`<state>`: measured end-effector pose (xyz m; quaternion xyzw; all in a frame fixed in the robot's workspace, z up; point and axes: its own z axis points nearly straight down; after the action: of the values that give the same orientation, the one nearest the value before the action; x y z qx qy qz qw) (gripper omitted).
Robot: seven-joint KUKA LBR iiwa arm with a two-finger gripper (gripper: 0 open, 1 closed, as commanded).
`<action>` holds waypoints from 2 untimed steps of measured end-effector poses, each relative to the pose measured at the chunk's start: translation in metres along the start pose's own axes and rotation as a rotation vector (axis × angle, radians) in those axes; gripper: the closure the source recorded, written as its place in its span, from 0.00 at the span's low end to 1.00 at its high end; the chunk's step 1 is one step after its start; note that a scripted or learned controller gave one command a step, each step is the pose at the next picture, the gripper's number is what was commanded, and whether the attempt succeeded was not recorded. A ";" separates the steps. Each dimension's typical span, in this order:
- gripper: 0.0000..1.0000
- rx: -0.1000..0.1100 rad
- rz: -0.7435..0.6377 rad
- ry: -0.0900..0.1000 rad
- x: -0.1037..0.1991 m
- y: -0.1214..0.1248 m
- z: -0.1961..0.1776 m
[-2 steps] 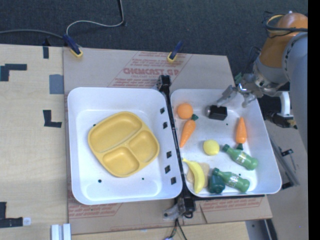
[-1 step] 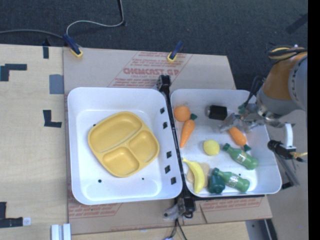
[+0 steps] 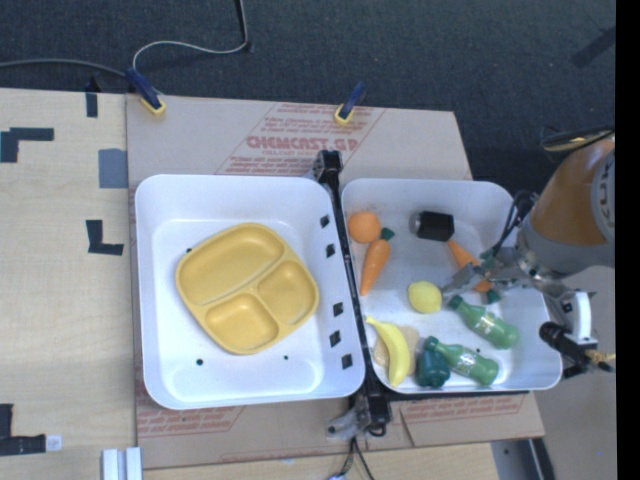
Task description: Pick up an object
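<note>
My gripper (image 3: 478,276) hangs low over the right side of the right bin (image 3: 500,196), reaching in from the right. It sits right beside a small orange carrot piece (image 3: 461,255) and just above the cap end of a green bottle (image 3: 486,324). A yellow lemon (image 3: 425,297) lies just to its left. Farther left are an orange (image 3: 363,226) and a long carrot (image 3: 374,261). A black cylinder (image 3: 434,226) rests near the back. A banana (image 3: 393,349) and a second green bottle (image 3: 458,361) lie along the front.
The left bin (image 3: 160,268) holds a yellow divided plate (image 3: 248,286). A black divider with clips (image 3: 338,268) runs between the bins. The arm's orange band and grey body (image 3: 575,213) stand past the right bin's right wall. Cardboard lies under both bins.
</note>
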<state>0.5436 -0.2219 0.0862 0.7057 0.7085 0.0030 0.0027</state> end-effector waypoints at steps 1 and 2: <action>1.00 0.001 0.001 -0.004 -0.002 0.000 -0.007; 0.00 0.003 0.000 -0.002 -0.001 0.000 -0.007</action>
<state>0.5433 -0.2228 0.0932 0.7058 0.7084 0.0013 0.0022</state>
